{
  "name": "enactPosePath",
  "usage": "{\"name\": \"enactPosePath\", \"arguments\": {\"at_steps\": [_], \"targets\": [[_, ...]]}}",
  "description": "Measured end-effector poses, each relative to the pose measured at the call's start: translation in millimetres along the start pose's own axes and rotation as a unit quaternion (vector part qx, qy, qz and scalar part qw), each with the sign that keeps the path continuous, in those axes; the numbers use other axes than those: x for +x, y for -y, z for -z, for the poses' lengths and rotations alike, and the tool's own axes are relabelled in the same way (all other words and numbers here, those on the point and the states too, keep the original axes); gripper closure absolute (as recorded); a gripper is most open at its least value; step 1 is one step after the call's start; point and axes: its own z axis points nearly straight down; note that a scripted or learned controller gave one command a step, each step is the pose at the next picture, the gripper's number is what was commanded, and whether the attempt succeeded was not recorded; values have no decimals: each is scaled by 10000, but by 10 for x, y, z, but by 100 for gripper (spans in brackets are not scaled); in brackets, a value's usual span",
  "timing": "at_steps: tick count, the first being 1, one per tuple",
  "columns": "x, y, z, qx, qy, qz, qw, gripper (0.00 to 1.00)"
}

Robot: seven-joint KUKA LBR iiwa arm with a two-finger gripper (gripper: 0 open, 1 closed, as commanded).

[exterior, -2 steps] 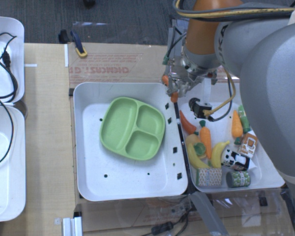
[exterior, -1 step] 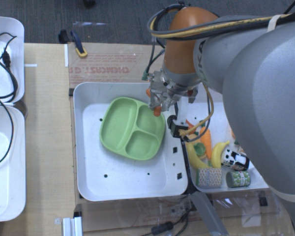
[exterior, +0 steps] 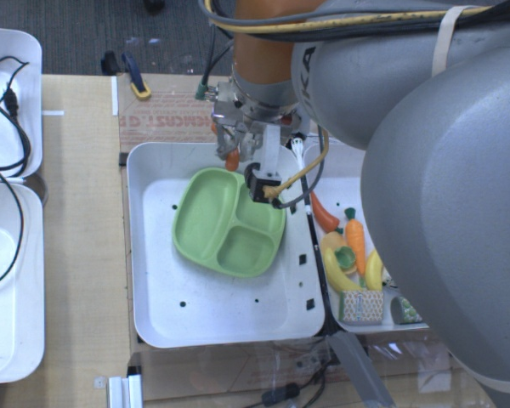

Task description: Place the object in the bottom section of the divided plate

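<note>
White bin (exterior: 153, 313): green plate (exterior: 212, 228); neighbouring bin (exterior: 342, 189): carrot (exterior: 355, 240), banana (exterior: 336, 272).

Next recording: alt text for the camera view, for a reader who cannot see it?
A grey arm reaches in, its pincer hovering at the far rim of a green divided plate that lies in a white bin. A second bin beside it holds a carrot, a banana and other toy food.
</note>
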Motion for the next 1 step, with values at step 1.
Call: {"name": "enactPosePath", "arguments": {"at_steps": [1], "targets": [[-3,-1,-1,-1,3,-1,10000,0]]}}
